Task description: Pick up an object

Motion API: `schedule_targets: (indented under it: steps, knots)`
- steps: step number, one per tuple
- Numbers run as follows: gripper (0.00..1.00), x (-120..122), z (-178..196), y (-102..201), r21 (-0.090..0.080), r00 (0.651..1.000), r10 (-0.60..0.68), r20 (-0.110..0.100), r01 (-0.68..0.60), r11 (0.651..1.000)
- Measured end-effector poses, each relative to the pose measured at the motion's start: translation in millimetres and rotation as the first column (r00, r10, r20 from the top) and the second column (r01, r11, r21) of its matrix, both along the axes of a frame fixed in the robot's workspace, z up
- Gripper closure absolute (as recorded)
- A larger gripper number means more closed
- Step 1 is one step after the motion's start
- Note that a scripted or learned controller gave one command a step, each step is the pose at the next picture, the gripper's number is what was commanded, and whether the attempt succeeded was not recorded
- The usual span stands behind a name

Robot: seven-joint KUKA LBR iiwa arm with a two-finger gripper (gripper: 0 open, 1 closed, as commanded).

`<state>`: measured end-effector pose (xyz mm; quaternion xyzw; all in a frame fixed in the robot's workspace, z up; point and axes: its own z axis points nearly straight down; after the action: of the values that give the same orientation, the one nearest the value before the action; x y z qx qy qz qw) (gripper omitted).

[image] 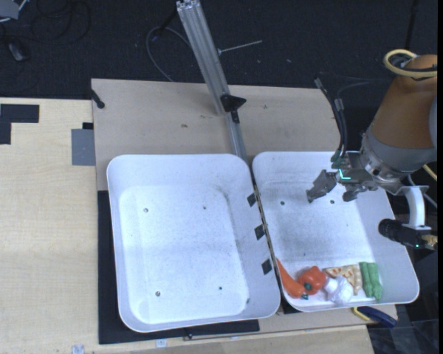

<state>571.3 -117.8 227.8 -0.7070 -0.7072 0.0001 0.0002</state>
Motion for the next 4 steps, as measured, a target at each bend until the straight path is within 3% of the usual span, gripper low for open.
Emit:
schedule_targets:
  steps: [1, 4]
  knots:
    - [0.0, 0, 0, 0, 0.0, 1.0, 0.0, 0.0, 0.0, 1.0]
    - [0.0, 1, -141, -10, -0.001, 1.0, 0.0, 0.001, 0.0, 1.0]
